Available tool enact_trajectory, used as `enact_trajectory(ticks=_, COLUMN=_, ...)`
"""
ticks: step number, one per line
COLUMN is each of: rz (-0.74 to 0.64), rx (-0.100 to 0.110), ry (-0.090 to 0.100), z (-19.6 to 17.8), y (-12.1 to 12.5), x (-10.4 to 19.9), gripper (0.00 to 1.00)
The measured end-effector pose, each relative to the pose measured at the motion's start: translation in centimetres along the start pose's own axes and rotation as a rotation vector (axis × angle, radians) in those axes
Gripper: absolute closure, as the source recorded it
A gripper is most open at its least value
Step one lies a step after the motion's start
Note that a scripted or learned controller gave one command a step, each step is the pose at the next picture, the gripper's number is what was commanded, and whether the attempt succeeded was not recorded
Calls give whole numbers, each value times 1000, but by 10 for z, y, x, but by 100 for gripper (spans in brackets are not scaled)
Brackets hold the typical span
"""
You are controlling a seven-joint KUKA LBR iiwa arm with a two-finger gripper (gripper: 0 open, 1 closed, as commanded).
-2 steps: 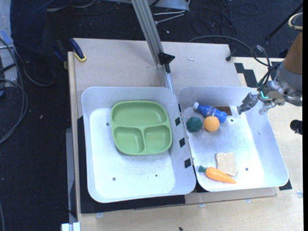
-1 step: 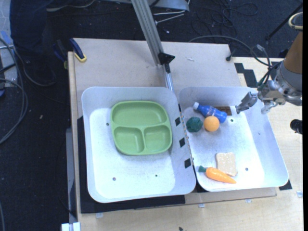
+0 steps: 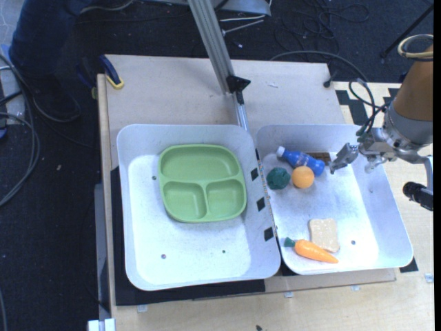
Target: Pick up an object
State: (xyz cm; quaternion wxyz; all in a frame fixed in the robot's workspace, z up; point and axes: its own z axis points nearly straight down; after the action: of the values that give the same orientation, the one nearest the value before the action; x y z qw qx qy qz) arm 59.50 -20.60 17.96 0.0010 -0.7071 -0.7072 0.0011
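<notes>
Arm (image 3: 417, 95) cut off at right edge; brown item (image 3: 315, 156) half-hidden behind blue bottle (image 3: 300, 158).

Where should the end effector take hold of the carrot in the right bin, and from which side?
Grip the carrot across its thick orange middle, coming straight down. It lies flat, pointing left-right, so the fingers should close front-to-back. The bread slice lies close behind it, so the rear finger has little room.

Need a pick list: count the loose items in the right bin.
5, all in the right bin: blue bottle, dark green ball, orange ball at the back; bread slice, carrot in front. A brown thing behind the bottle is unclear.
</notes>
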Motion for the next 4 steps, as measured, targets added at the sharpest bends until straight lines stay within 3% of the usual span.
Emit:
enact_trajectory(ticks=2, rz=0, rx=-5, ry=-2, z=88, y=2, x=-9, gripper=0)
enact_trajectory(ticks=3, rz=-1, rx=-9, ry=-4, z=75, y=3, x=-9, gripper=100)
enact_trajectory(ticks=4, rz=-1, rx=-10, ry=-3, z=13, y=-1, x=-10, gripper=100)
